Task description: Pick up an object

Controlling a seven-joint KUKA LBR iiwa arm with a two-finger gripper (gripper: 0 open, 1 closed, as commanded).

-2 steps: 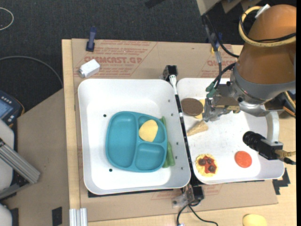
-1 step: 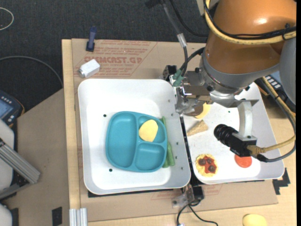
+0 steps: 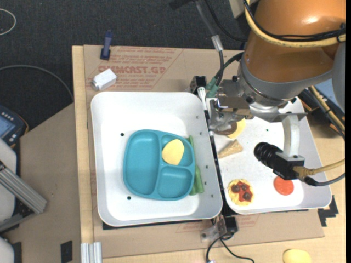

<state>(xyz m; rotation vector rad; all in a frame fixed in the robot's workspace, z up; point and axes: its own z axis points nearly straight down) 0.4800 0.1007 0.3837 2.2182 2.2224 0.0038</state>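
In the camera view, two white bins are standing side by side on the bench. The left bin (image 3: 107, 119) is holding a teal divided plate (image 3: 143, 166), which is lying flat in the middle of it. A yellow lemon-like toy (image 3: 173, 152) is resting in the upper right compartment of this plate. A thin green pod (image 3: 196, 177) is lying along the right edge of the plate, between the plate and the bin wall.

The right bin (image 3: 315, 196) is holding several small food toys. A beige wedge (image 3: 230, 148) is lying near its left wall. A small round pizza (image 3: 241, 192) with red spots is sitting near the front edge, and an orange disc (image 3: 283, 186) is lying just to the right of it.

The gripper (image 3: 221, 124) is hanging low over the back left corner of the right bin, close to the wall between the bins. Whether it is opened or closed, or gripping anything, one cannot tell, because the wrist is covering it.

The pale yellow piece (image 3: 238, 128) is lying in this same corner, just beside the gripper and half hidden by it. It is looking smooth and rounded, lighter than the lemon-like toy, and the beige wedge is lying just in front of it.
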